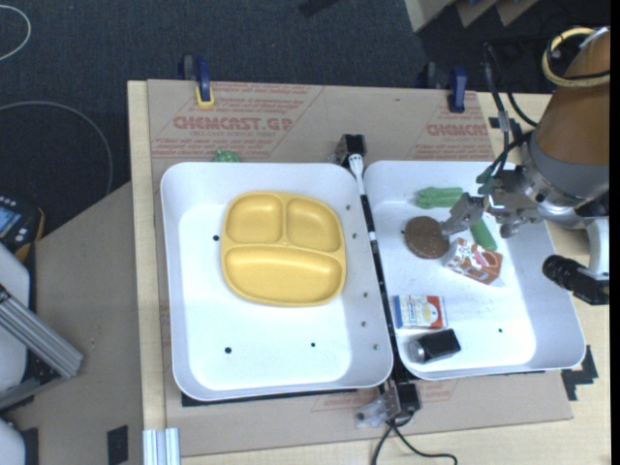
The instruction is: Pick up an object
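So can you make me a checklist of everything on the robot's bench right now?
Surface: brown board bearing two white bins, left bin and right bin.
Job's things: in the right bin, green piece, brown disc, red-white packet, small card, black block.
Clutter: yellow tray in the left bin.
Pincer: pincer over the right bin by the disc; grip unclear.
Cables: wire on the floor, left.
Surroundings: dark carpet.

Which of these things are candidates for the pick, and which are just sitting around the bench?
For the pick, all in the right bin: green piece, brown disc, red-and-white packet, small printed card, black block; gripper above them.

Lying about: yellow divided plate in the left bin, blue clamps.
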`<state>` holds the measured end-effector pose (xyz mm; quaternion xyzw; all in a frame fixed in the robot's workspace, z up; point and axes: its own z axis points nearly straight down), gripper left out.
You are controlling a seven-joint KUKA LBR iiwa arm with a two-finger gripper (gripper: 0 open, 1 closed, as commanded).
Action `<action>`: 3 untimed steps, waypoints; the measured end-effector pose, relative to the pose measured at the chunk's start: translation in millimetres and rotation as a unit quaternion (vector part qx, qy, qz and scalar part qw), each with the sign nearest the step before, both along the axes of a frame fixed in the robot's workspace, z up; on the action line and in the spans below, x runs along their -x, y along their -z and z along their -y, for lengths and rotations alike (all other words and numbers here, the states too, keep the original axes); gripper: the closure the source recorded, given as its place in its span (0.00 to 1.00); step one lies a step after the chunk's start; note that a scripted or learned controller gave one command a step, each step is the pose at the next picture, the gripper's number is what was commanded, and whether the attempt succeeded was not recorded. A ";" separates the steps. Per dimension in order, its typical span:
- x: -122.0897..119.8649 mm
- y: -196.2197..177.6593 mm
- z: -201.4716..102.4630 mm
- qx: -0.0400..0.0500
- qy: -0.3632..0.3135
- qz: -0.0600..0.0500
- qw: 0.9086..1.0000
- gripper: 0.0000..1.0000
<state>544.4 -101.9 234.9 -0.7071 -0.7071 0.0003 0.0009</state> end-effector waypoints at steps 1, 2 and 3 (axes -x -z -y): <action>43.4 2.5 -65.9 -0.001 -0.002 -0.002 1.000 0.00; 60.3 -134.9 -134.9 -0.002 -0.005 0.009 1.000 0.00; 60.0 -137.5 -130.8 0.001 -0.001 0.003 1.000 1.00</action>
